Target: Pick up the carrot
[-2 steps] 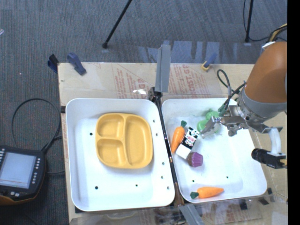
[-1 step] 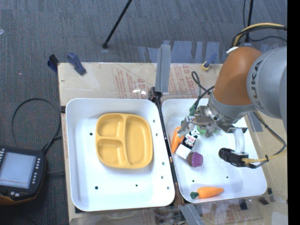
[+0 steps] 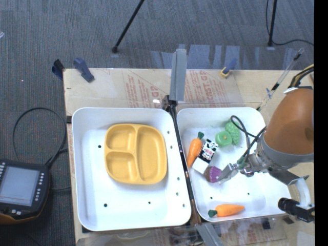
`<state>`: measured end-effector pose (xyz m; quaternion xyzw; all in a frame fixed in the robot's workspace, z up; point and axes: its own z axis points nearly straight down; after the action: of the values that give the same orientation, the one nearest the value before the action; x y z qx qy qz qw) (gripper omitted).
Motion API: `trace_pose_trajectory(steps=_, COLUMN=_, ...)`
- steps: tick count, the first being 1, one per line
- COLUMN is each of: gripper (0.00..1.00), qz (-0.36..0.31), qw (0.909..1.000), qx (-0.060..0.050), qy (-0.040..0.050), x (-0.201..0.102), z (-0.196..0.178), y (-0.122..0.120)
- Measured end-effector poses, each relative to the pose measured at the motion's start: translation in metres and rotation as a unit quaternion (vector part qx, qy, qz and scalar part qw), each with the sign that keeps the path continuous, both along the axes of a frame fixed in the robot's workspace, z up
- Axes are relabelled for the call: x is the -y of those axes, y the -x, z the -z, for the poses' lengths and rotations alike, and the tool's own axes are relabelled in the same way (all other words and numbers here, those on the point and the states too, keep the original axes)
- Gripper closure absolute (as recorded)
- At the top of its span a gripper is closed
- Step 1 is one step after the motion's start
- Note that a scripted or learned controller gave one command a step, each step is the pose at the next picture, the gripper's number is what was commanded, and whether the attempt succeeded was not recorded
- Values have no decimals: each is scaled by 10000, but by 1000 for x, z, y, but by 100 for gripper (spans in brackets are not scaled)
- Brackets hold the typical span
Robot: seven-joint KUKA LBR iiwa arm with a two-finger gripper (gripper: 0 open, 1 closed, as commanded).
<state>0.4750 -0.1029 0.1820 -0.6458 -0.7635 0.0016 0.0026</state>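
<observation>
Two orange carrots in right bin, one (image 3: 194,151) near left wall, another (image 3: 227,209) lying by front edge

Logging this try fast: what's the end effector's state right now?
End effector: cannot be told whether open or closed; it sits low in the right bin, beside a purple toy, with neither carrot in it.

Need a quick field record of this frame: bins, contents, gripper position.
left bin: white shallow bin holding a yellow three-compartment plate
right bin: white shallow bin
carrots: two; orange toy carrot with green top by the bin's left wall, second orange toy carrot near its front edge
other items: green round toy, black-and-white carton, purple toy
gripper: gripper in the right bin, beside the purple toy
carrot held: no
</observation>
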Motion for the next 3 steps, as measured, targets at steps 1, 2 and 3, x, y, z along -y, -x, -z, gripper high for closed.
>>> trace_pose_trajectory(steps=1, gripper=0, qz=-792, qw=9969, qx=10, qy=-6, x=-65, z=-4, y=-71)
trace_pose_trajectory(steps=2, gripper=0, qz=-739, qw=9973, qx=13, qy=-3, x=-55, z=-4, y=-126)
trace_pose_trajectory(steps=3, gripper=0, qz=-519, qw=9986, qx=36, qy=-6, x=-2, z=93, y=-101)
